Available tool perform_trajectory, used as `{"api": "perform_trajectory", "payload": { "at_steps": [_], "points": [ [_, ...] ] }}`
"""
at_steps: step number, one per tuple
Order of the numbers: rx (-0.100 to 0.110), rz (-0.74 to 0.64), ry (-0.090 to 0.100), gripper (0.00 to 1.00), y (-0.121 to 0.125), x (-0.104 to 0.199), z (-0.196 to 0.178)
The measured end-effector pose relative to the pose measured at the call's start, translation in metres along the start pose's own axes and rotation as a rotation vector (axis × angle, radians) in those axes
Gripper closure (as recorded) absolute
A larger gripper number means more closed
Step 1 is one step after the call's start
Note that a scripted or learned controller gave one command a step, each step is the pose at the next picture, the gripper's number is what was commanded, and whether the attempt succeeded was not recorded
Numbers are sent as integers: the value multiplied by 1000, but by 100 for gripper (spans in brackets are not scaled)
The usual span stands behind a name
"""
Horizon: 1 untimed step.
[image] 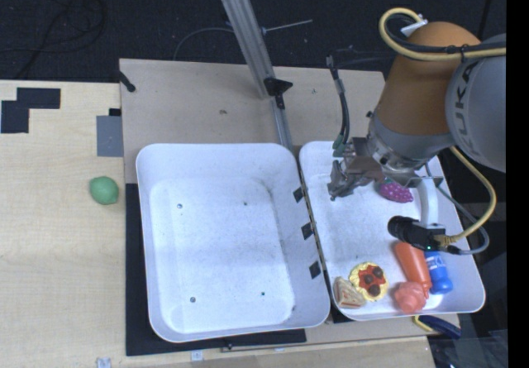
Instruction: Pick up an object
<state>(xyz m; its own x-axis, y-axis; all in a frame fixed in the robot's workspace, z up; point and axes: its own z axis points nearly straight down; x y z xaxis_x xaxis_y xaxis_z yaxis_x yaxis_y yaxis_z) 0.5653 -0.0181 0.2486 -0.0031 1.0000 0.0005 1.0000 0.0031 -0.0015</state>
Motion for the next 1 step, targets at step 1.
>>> {"api": "perform_trajectory", "payload": {
  "at_steps": [1],
  "points": [
    [0, -1, 1, 100, -1, 58, 0]
  ]
}}
